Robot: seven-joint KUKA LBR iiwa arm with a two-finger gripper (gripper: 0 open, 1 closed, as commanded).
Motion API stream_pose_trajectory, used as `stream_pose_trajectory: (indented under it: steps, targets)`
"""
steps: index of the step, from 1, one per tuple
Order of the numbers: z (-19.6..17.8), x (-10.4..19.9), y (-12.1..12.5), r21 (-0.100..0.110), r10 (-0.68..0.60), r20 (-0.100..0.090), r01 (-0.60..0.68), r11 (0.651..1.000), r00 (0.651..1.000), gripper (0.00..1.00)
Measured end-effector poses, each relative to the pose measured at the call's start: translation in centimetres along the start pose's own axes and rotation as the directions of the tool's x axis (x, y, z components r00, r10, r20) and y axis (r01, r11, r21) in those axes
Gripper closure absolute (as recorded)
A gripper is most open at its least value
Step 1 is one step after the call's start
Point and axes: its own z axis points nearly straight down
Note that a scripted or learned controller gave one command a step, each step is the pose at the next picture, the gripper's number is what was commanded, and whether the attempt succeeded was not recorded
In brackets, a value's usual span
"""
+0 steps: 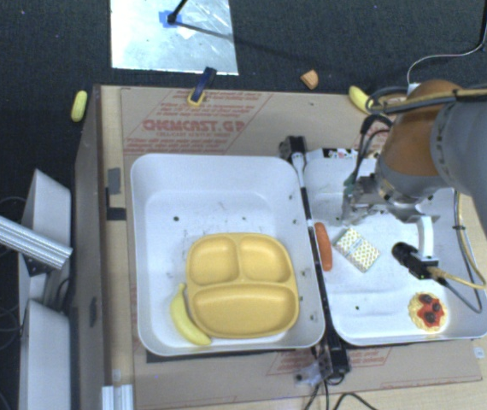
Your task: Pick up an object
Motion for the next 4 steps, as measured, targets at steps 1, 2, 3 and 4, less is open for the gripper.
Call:
stream_pose_trajectory:
  steps: [1, 2, 3, 4]
  targets:
    - [0.0, 0.0, 0.0, 0.0, 0.0, 0.0, 0.0, 1.0, 1.0, 0.0]
    - [1.1, -2.6, -6.4, 0.004, 0.001, -0.001, -0.001, 1.0, 1.0, 0.0]
    - [0.1, -2.6, -6.3, 0.001, 0.0, -0.001, 0.0, 1.0, 1.0, 1.0]
    - [0.1, -2.6, -6.3, 0.001, 0.0, -0.001, 0.0, 1.0, 1.0, 0.0]
